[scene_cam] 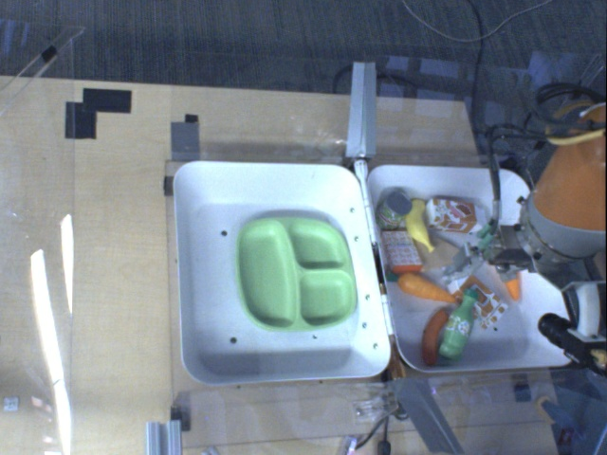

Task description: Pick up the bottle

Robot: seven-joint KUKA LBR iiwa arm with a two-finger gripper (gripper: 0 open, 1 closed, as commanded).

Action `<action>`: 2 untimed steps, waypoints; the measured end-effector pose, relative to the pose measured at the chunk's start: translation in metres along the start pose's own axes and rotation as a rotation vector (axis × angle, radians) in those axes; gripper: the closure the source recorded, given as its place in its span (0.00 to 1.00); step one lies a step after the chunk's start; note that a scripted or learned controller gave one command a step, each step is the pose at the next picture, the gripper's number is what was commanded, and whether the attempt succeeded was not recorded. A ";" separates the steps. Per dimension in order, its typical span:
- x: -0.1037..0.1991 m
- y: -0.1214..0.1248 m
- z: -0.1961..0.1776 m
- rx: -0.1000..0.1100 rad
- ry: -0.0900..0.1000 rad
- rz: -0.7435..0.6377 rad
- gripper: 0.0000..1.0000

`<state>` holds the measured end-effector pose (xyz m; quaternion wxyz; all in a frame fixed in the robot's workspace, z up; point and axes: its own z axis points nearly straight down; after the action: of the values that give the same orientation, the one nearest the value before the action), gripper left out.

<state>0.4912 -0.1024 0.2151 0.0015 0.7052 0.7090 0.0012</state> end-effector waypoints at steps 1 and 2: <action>-0.028 -0.003 0.108 -0.003 -0.001 -0.251 0.00; -0.028 -0.001 0.097 -0.006 -0.002 -0.251 1.00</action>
<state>0.4909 -0.1303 0.1179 0.0046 0.6108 0.7918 0.0025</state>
